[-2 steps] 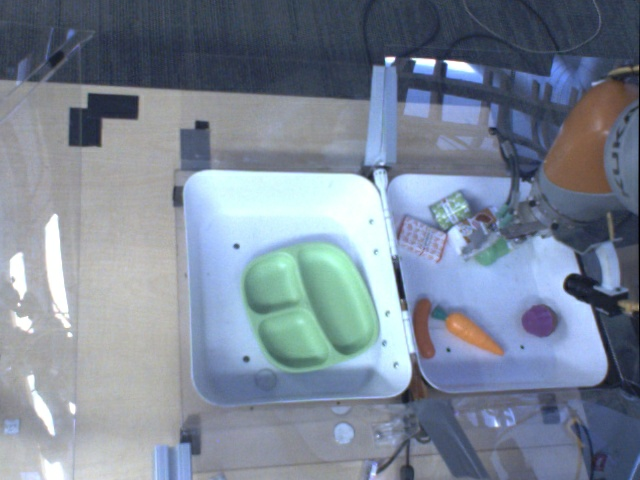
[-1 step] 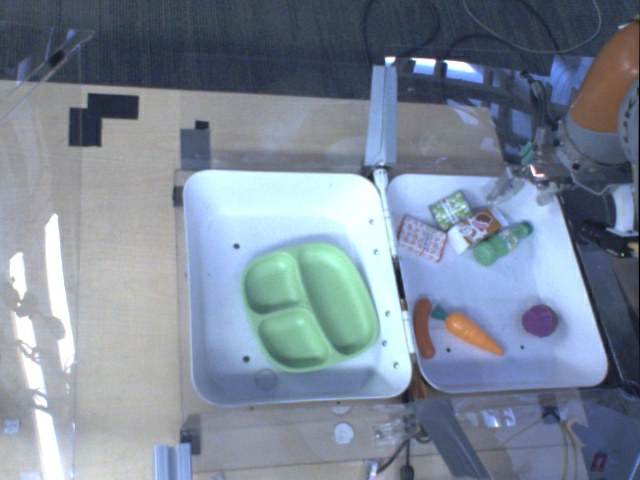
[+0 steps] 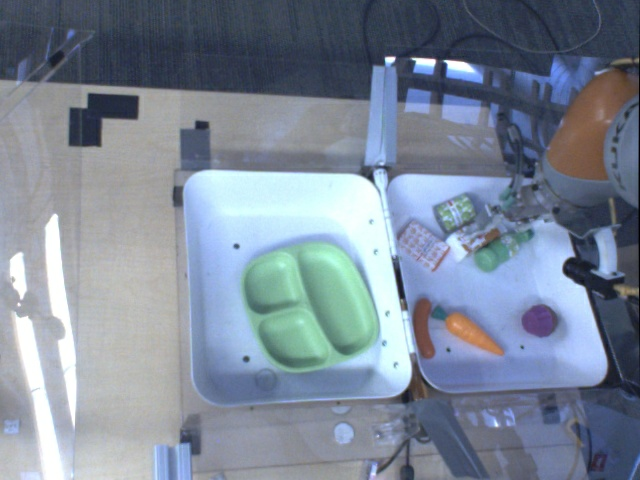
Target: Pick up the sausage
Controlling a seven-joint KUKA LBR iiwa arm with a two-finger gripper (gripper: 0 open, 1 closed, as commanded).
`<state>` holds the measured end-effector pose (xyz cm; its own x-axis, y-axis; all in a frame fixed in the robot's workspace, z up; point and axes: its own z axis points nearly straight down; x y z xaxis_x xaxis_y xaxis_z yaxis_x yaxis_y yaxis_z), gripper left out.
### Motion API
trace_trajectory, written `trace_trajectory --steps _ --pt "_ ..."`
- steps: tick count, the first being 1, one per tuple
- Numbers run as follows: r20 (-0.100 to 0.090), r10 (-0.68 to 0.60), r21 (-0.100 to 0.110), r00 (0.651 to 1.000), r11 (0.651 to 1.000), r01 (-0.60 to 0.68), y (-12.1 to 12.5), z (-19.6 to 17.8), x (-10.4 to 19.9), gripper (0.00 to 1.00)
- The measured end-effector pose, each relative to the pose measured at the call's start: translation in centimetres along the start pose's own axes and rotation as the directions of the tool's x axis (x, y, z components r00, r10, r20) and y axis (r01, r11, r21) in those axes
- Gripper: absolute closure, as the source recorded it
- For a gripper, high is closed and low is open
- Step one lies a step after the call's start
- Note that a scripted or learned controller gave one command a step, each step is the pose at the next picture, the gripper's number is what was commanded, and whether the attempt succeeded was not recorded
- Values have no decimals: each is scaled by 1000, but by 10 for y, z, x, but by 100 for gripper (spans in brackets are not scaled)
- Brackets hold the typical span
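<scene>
The sausage [image 3: 424,328], short and reddish-brown, lies lengthwise along the left wall of the right bin [image 3: 570,368], near its front. A carrot [image 3: 473,334] lies just to its right. My gripper [image 3: 519,204] hangs over the back of the right bin, above a green bottle [image 3: 500,252], well behind and to the right of the sausage. The wrist's orange band [image 3: 590,128] sits above it.
The right bin also holds a green can [image 3: 455,212], a red-and-white packet [image 3: 424,245], a small tube [image 3: 474,239] and a purple ball [image 3: 539,319]. The left bin [image 3: 215,218] bears a green divided plate [image 3: 310,303].
</scene>
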<state>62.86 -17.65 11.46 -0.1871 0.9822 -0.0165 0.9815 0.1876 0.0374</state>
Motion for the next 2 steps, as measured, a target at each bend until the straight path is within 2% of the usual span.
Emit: trace_trajectory --steps 1,2 --pt "-27 -342 17 939 939 343 42 6 -36 0" --pt "-8 -323 21 946 946 324 41 7 -28 0"
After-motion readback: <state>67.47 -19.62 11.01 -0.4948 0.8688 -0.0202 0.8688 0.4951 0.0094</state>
